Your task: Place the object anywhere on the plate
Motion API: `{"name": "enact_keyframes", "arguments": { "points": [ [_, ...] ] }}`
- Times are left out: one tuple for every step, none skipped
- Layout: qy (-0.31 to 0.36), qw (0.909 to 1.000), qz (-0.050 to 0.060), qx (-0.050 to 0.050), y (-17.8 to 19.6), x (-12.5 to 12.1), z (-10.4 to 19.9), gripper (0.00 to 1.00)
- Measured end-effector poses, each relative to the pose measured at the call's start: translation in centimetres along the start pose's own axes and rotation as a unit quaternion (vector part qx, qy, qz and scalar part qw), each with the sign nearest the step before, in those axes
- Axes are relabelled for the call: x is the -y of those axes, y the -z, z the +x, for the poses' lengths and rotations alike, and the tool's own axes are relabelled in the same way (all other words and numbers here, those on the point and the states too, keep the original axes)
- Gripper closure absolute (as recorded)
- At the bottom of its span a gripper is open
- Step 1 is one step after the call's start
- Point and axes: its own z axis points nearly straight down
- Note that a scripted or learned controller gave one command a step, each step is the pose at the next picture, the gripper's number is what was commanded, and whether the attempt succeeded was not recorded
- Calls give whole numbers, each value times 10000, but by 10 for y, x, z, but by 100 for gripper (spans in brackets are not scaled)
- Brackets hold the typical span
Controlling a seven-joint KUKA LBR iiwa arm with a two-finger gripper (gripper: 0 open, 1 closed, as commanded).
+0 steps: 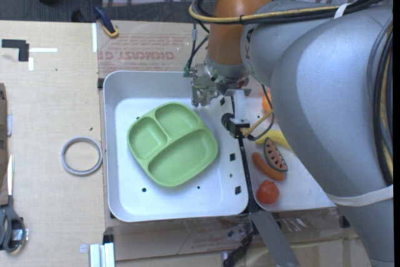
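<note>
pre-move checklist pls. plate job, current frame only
1. Green plate lies flat in the left bin, all three compartments bare: ok.
2. Gripper sits over the left bin's upper right, just off the plate's top edge: ok.
3. Object between fingers: cannot tell, the wrist blocks them.
4. Toy food, a watermelon slice, carrot and tomato, lies in the right bin: ok.
5. Nothing on the plate, placement not yet done: not ok.
</note>
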Motion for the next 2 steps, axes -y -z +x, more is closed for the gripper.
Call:
{"name": "enact_keyframes", "arguments": {
  "points": [
    [-10,10000,16,0,89,47,-23,100],
    [11,10000,19,1,40,14,41,100]
  ]
}}
